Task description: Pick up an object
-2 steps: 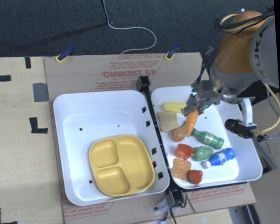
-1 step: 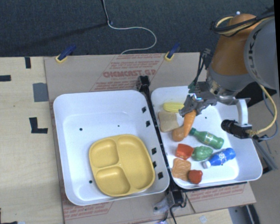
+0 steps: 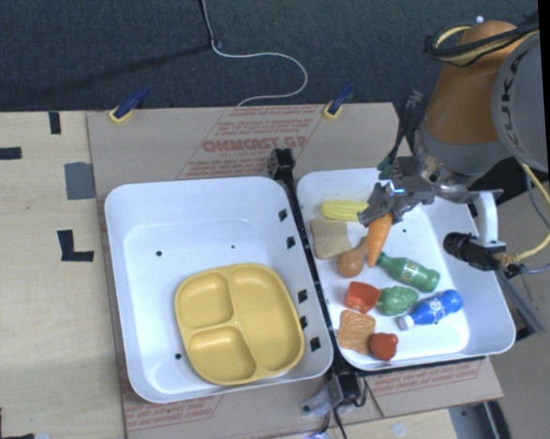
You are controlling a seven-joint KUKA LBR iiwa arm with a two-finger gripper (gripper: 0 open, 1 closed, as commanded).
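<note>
My gripper [image 3: 383,210] hangs over the back of the right bin [image 3: 480,336]. An orange carrot [image 3: 377,241] sits between its fingers by its upper end and slants down and to the left over the other toys. Beneath and around it lie a yellow corn cob [image 3: 343,209], a beige bread slice [image 3: 330,238], a brown drumstick [image 3: 351,261] and a green bottle [image 3: 409,271].
Nearer the front of the right bin are a red piece [image 3: 361,295], a green piece [image 3: 396,299], a blue bottle [image 3: 432,308], an orange-brown piece [image 3: 356,330] and a small red piece [image 3: 383,346]. The left bin [image 3: 135,233] holds a yellow divided plate [image 3: 237,322].
</note>
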